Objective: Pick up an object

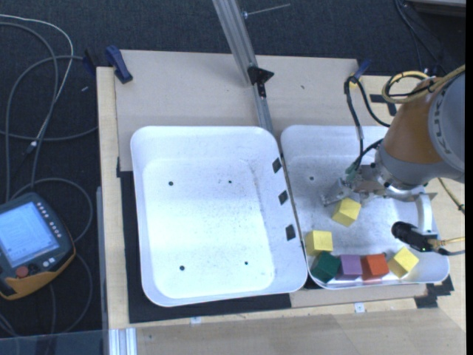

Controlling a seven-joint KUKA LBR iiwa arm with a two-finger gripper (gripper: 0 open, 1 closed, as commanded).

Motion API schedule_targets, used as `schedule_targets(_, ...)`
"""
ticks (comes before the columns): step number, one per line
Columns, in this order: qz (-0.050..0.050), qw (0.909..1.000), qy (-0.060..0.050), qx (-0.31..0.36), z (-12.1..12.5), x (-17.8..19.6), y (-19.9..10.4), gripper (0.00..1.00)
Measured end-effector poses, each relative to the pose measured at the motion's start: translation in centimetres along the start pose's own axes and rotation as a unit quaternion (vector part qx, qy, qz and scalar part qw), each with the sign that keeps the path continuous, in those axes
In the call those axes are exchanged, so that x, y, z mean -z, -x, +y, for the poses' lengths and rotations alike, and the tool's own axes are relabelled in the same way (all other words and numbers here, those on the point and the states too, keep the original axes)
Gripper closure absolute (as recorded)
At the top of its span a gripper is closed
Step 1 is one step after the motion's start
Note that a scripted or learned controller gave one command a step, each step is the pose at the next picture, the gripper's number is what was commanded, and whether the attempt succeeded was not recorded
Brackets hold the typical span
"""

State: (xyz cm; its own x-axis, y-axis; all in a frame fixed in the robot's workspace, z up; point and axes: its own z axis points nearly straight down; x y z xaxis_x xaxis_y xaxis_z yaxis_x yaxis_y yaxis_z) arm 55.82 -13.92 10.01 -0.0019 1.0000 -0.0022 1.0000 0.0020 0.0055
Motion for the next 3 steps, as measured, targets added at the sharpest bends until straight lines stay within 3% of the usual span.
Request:
schedule_targets(1,0.002,1.0000,-0.005,-0.001,-3.4,0.0,-1.8,0.00)
schedule_targets(2,0.002,1.0000,-0.003,0.000,-3.2,1.0,-1.7,1.00)
schedule_targets(3,0.002,1.0000,0.003,0.003,2.4,10.4,-7.4,1.00)
